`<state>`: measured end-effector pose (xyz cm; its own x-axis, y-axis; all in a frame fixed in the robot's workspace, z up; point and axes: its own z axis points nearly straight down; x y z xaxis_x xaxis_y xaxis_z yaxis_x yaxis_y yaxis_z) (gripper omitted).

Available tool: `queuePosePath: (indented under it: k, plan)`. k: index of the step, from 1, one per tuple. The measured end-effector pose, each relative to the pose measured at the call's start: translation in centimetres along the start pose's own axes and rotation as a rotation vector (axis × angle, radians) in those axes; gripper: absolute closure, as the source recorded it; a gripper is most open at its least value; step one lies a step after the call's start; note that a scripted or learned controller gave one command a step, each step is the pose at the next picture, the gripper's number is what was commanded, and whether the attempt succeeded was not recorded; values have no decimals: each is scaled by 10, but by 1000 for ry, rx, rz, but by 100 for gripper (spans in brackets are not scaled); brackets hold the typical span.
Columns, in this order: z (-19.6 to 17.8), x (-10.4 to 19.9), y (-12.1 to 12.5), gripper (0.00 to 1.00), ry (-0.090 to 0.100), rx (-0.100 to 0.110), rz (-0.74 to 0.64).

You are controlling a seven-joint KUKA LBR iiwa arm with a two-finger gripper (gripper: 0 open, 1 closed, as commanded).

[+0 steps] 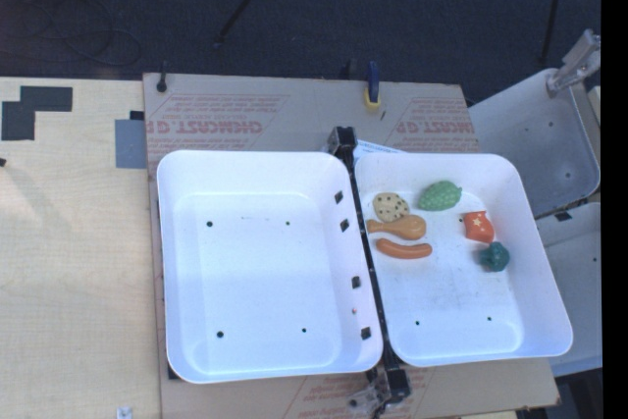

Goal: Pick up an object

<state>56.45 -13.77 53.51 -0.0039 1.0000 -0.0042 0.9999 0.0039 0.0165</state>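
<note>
In the upper part of the right bin [535,309] lie six small things: a speckled cookie [391,206], a tan drumstick [398,228] just below it, an orange sausage [403,250] lying flat, a green leafy lump [440,195], a red block [478,227] and a dark teal lump [494,257]

Looks like a robotics lab: two white bins [265,348] clipped together on a cardboard sheet [255,118], plywood bench [69,260], cables [59,15] on dark floor, metal mount plate [549,132] at right
</note>
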Motion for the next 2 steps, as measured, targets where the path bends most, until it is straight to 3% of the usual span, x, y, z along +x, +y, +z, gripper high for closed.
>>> queuePosePath:
  k: [1, 2]
  plan:
    - [0, 1, 0, 100, 3, 21, -3]
    - [7, 68, 43, 100, 4, 18, -2]
